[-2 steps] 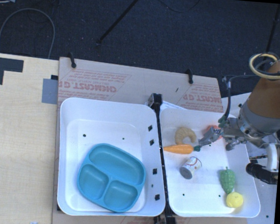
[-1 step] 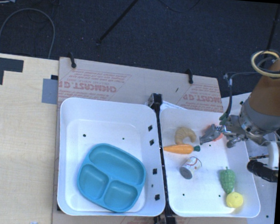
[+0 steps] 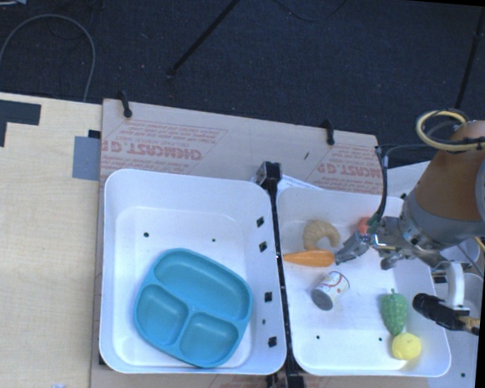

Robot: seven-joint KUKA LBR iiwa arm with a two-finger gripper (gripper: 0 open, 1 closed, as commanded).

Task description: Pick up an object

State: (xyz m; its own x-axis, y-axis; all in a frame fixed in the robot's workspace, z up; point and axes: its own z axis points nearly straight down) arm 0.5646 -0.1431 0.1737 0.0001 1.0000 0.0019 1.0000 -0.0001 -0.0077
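Observation:
My gripper (image 3: 368, 255) hangs low over the right bin (image 3: 354, 362), near its upper middle. It is open: one finger (image 3: 350, 249) reaches toward the right end of an orange carrot (image 3: 308, 257), and the other sits further right. Nothing shows between the fingers. A tan croissant-like piece (image 3: 321, 232) lies just above the carrot. A small white cup (image 3: 329, 289) lies on its side below the carrot. A green vegetable (image 3: 394, 313) and a yellow fruit (image 3: 406, 346) rest at the bin's lower right.
A blue divided plate (image 3: 192, 307) lies in the left bin (image 3: 129, 221). A black divider (image 3: 272, 260) separates the two bins. A small red-orange thing (image 3: 364, 223) peeks out beside the wrist. Bare floor shows at the right bin's lower middle.

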